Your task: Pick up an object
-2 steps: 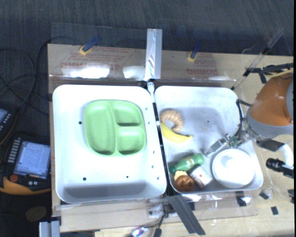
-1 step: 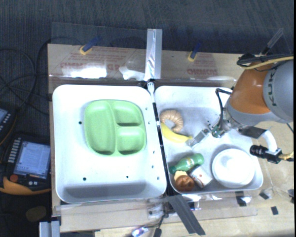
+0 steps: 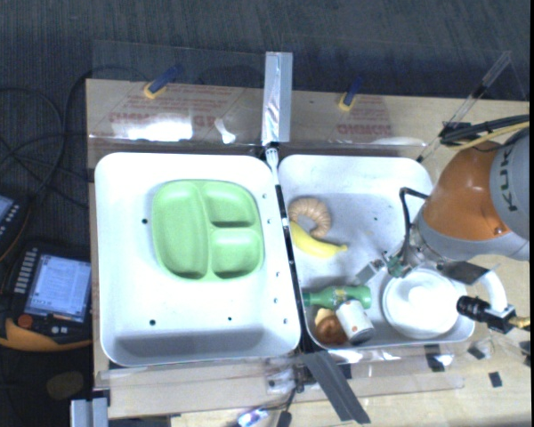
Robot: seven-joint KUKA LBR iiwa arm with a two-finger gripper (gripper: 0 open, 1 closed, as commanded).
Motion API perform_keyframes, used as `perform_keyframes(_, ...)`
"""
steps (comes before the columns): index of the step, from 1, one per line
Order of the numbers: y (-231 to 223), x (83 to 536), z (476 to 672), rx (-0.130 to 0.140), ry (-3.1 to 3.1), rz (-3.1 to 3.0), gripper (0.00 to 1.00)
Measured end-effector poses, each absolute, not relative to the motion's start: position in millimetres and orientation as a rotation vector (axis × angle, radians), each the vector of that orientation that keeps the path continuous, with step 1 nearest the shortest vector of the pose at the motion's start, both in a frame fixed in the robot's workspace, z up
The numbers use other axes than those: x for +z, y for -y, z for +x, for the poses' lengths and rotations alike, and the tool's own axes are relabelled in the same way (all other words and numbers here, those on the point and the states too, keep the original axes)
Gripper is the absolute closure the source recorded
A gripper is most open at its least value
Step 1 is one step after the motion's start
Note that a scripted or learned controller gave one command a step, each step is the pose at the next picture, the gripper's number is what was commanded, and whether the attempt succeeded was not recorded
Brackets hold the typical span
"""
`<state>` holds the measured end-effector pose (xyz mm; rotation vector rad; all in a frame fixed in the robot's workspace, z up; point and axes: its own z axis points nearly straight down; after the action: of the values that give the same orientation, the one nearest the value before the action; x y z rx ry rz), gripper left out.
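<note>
Closest to my camera, at the bench's front edge, a grey metal bar [image 3: 336,391] lies at a slant just below the seam between the two bins

Right bin [image 3: 356,169], front corner: a small white can [image 3: 355,320] with a dark band lies tilted, touching a brown lump [image 3: 327,328] on its left. Just behind both lies a green item [image 3: 339,296], lengthwise across the bin; I cannot identify it further. Farther back, near the dividing wall, a yellow banana [image 3: 319,243] lies on the floor, and a curled, ridged beige piece [image 3: 311,213] touches its far end. These are the candidates for picking; all of them rest on the bin floor.

Arm [image 3: 470,198]: it enters from the right, orange band over the bin's right wall. Its white round wrist part [image 3: 420,303] hangs over the bin's front right area. The gripper [image 3: 392,266] shows as dark hardware at the wrist's left edge, near the green item but apart from it. I cannot tell its state from this angle, and I see no object in it.

Left bin [image 3: 125,327]: a green divided plate [image 3: 206,229] lies flat, toward the far side.

Beyond the bins, a silvery strip [image 3: 278,96] stands above the seam. On the floor to the left lies a handheld control screen [image 3: 58,287] with cables
</note>
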<state>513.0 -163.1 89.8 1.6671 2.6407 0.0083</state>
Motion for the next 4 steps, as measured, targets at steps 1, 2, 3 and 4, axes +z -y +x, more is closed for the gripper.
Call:
perform_keyframes(1, 127.7, 89.4, 553.4, 0.005, -2.694, 1.585, 0.00)
perform_keyframes(2, 129.9, 89.6, 492.8, 0.020, -2.314, 2.097, 0.00)
perform_keyframes(3, 129.5, 96.0, 493.8, 0.021, -2.319, 2.101, 1.00)
perform_keyframes(4, 50.6, 200.0, 490.4, -0.011, -2.212, 2.238, 1.00)
